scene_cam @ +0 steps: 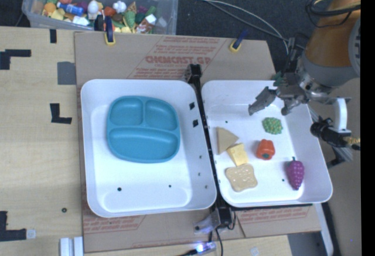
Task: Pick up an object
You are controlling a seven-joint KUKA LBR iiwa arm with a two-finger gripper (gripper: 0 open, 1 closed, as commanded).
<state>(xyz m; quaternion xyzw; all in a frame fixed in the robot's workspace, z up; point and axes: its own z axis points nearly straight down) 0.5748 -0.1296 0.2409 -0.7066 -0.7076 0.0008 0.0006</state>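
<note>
The right white bin (221, 96) holds a green broccoli piece (272, 126), a red pepper (265, 149), purple grapes (295, 173), a yellow cheese block (237, 154), a tan wedge (225, 138) and a toast slice (241, 177). My gripper (271, 104) hangs over the bin's far right part, just above the broccoli. Its two dark fingers (258, 102) are spread apart, open, with nothing between them.
The left white bin (94, 149) carries a blue divided plate (142, 129). A clear tub of small toys (99, 6) stands at the back left. Cables (234, 14) run across the back toward the arm. Dark clips sit on the divider between the bins.
</note>
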